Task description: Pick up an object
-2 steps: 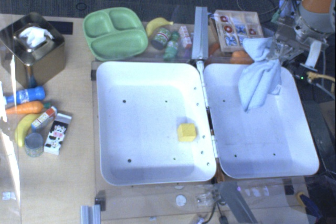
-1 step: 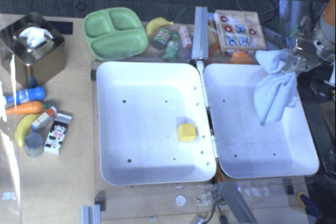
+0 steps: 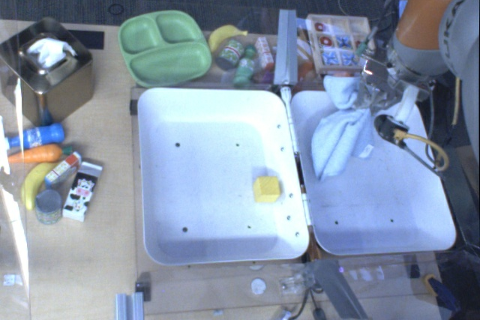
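Hand (image 3: 373,97), grip state impossible to tell, over a limp, light pale-blue cloth (image 3: 339,137) in the right bin (image 3: 390,225), best pinched at a raised fold.

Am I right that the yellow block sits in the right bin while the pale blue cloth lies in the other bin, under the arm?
Not quite: the camera view shows the yellow block in the left bin. The pale blue cloth lies in the right bin, under the arm, so the two bins are swapped in your statement.
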